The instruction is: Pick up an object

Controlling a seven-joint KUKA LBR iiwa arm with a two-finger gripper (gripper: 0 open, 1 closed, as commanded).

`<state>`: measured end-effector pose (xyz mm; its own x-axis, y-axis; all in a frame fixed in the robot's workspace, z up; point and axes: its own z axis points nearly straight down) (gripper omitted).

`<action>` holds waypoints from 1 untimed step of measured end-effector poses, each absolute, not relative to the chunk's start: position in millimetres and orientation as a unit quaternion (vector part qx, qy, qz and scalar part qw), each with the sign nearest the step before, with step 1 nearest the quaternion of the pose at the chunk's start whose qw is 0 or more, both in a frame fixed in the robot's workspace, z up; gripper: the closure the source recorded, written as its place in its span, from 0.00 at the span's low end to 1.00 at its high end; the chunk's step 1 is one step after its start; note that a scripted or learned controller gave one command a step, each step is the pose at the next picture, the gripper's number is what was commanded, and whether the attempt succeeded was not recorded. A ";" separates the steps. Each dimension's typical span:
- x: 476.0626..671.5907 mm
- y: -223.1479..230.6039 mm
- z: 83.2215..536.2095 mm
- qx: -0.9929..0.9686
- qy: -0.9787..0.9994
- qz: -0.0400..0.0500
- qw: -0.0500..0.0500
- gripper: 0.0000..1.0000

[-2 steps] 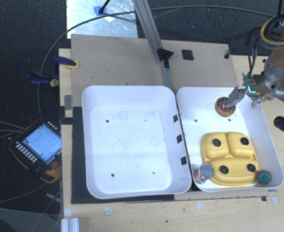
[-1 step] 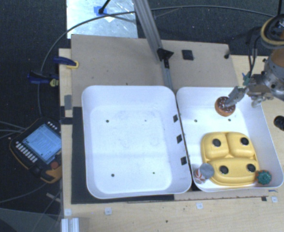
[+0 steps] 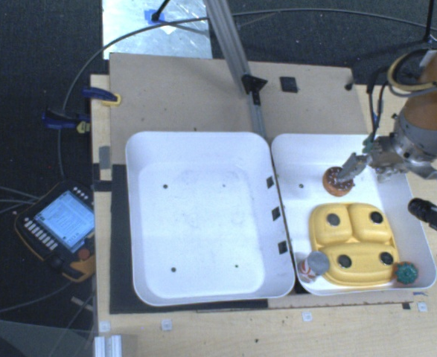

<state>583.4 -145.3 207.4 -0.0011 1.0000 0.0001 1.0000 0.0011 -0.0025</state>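
Gripper [image 3: 342,175] sat low in the right bin [image 3: 296,155], right over a small brown round obj [image 3: 336,184] just above the yellow tray [image 3: 352,245]. Finger state: couldn't tell. Grey ball [image 3: 318,262] and teal ball [image 3: 406,273] lay by tray's lower corners.

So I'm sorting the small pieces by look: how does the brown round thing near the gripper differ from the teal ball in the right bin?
The brown round piece is flatter and wider, the teal ball smaller and rounder. The brown round piece lies toward the far side of the right bin, at the gripper; the teal ball sits in the near right corner, against the yellow block. Both are small and round and lie in the right bin.
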 end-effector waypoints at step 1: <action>593.0 -146.1 160.4 -0.706 -0.708 0.000 0.000 0.00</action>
